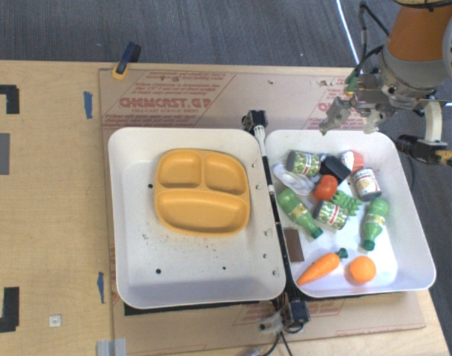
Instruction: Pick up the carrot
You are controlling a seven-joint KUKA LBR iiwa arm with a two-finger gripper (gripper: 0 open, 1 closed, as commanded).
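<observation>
Carrot (319, 267) lies untouched at the near edge of the right bin (417, 252), just beside an orange (361, 270), while the gripper (349, 116) hangs over the bin's far rim, well apart from it, jaws seemingly spread and empty, probably awaiting an approach.

Red print on the brown cardboard sheet (211, 87) lying on my counter reads "CHEMCAST GP", seen upside down near the far edge. More red lettering sits on its far right corner, too small for me to read. The labels on the small green bottles (306, 163) are illegible.
</observation>
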